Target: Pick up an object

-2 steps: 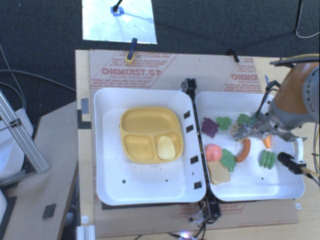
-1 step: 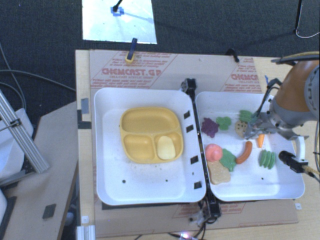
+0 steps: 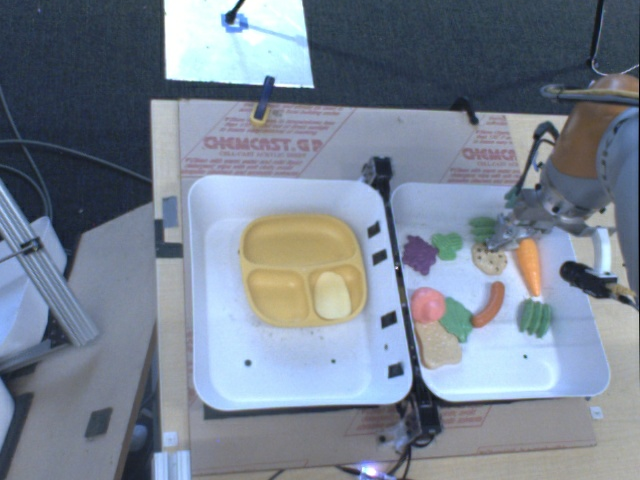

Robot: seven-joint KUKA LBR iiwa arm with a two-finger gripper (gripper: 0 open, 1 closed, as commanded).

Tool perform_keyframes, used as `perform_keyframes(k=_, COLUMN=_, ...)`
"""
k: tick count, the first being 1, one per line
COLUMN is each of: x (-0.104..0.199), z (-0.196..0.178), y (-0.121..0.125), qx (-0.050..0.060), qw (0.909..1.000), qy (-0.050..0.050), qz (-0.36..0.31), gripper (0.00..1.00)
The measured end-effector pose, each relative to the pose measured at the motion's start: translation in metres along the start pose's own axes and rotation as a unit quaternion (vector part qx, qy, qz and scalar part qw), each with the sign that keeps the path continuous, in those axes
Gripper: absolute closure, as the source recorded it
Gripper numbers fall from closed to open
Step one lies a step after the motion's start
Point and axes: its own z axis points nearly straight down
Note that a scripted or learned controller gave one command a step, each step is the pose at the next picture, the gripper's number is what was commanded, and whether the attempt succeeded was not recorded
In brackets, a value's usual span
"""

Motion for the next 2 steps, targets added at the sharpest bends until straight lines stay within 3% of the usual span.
perform_keyframes(k=1, x=-0.001, z=-0.007, y=0.007, qx=0.008, qw=1.0, qy=0.0, qz=0.002, gripper=1.0)
perform_keyframes(k=2, x=-0.002, z=-0.027, y=0.009, qx=-0.001, qw=1.0, qy=-0.004, qz=0.003, gripper=1.0)
